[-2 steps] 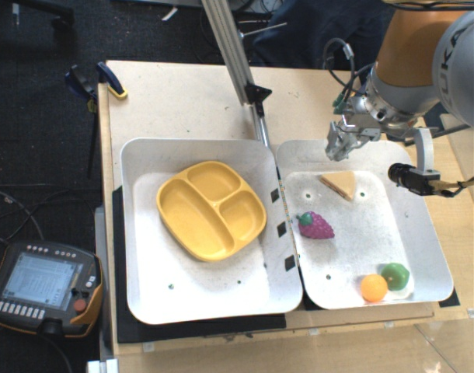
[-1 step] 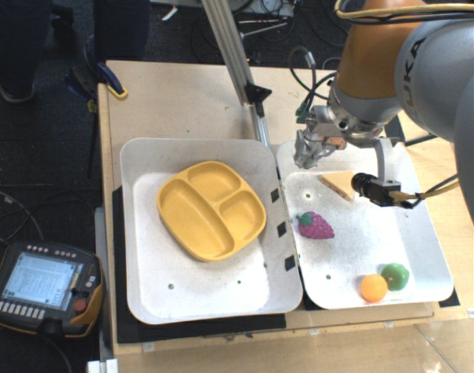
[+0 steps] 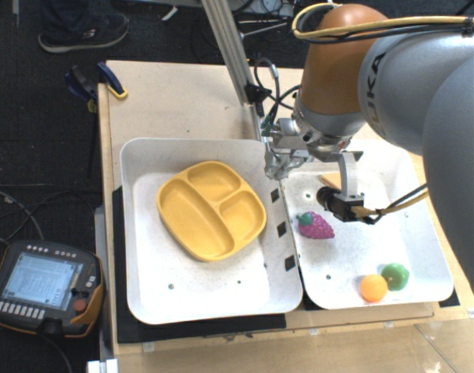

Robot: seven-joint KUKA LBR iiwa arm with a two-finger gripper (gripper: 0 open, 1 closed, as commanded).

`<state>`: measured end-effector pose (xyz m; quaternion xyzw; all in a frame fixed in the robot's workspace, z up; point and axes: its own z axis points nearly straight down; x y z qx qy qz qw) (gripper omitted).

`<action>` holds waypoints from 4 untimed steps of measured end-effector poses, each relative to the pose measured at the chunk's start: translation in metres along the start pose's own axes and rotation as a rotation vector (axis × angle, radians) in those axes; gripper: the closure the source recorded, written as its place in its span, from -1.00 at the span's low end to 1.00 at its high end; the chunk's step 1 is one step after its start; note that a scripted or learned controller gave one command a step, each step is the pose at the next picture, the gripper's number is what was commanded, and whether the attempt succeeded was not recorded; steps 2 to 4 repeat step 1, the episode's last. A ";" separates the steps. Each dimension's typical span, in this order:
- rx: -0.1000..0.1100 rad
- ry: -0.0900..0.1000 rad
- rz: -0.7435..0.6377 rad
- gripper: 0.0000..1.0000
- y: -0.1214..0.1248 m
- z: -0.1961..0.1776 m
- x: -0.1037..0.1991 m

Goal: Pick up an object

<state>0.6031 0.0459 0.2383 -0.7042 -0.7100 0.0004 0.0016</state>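
The arm [image 3: 423, 84] is thick and rounded, with a smooth grey shell. A glossy orange band [image 3: 338, 61] goes around it above the wrist. A thin yellow cable [image 3: 377, 28] runs along the top. On the grey shell are dark letters, partly visible. Below the band is a metal wrist part [image 3: 299, 142] with black wires [image 3: 272, 84].

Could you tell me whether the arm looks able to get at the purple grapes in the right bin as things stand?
Probably yes. The purple grapes lie alone on the right bin floor, uncovered, with the gripper above the bin edge close by; the orange ball and green ball sit well apart.
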 end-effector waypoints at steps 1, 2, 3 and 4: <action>-0.003 0.000 -0.001 1.00 -0.008 -0.007 0.053; -0.003 0.000 -0.001 1.00 -0.008 -0.007 0.053; -0.003 0.000 -0.001 1.00 -0.008 -0.007 0.053; -0.003 0.000 -0.001 1.00 -0.008 -0.007 0.053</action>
